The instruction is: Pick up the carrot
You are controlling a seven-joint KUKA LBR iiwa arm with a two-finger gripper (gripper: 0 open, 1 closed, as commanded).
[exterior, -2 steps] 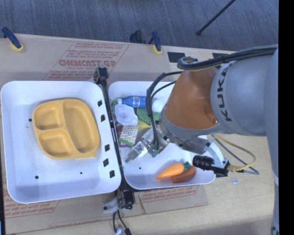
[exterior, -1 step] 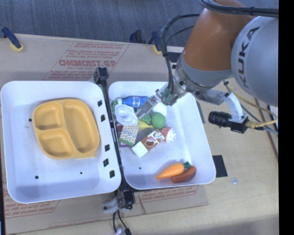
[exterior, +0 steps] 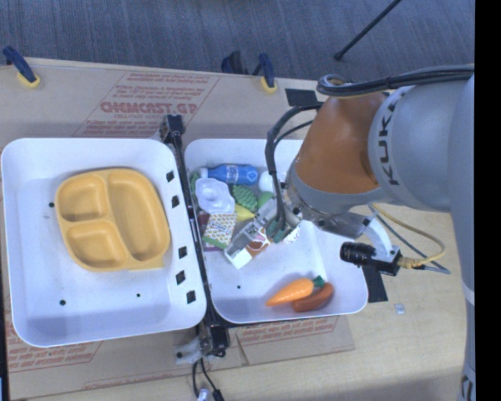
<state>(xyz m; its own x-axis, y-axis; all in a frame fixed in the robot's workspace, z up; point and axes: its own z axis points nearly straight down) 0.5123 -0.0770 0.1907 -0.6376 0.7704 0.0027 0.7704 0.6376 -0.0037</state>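
The carrot (exterior: pixel 290 291), orange with a green top, lies near the front edge of the right bin (exterior: pixel 342 303). A reddish-brown sausage-shaped piece (exterior: pixel 315 301) touches its right side. My gripper (exterior: pixel 255 235) hangs low over the pile of items in the middle of that bin, up and to the left of the carrot and apart from it. The big grey and orange wrist hides the bin's back right part.
In the right bin's left half lie a blue bottle (exterior: pixel 234 174), a clear cup (exterior: pixel 214 195), a green piece (exterior: pixel 245 197) and a patterned packet (exterior: pixel 219 229). The left bin (exterior: pixel 33 307) holds a yellow divided plate (exterior: pixel 111 219).
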